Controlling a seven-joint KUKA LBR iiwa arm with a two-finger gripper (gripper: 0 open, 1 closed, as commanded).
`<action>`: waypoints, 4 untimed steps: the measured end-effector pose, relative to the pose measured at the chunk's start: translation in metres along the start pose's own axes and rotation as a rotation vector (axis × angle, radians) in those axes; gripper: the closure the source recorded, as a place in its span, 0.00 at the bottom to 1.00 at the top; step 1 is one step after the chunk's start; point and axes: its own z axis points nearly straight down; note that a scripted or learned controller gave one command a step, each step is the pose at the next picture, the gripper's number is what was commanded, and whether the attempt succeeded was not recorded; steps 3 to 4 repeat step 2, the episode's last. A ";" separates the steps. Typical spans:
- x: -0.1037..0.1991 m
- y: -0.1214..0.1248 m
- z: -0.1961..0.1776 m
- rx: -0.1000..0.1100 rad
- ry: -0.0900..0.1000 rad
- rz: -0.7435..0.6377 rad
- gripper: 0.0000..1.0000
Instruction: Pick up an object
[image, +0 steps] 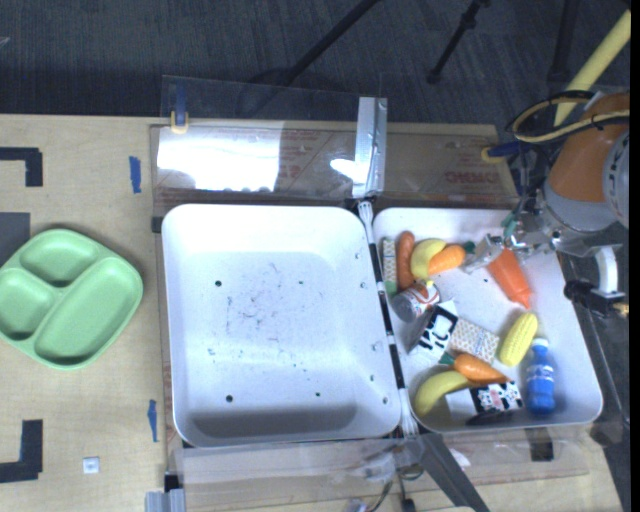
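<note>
Nearest, the banana (432, 390) lies well apart from the gripper (497, 245), whose state I cannot tell.

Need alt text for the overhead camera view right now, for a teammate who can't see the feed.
Seen from above, the gripper hangs over the back of the right bin, beside an orange carrot-like toy in a jumble of toy food, small boxes and a blue bottle. The left bin sits alongside, and a green divided plate lies on the bench further left.
</note>
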 end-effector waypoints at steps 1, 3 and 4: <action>-0.004 0.000 -0.011 -0.003 -0.011 0.002 1.00; 0.021 0.025 -0.100 0.005 -0.013 0.004 1.00; 0.021 0.025 -0.100 0.005 -0.013 0.004 1.00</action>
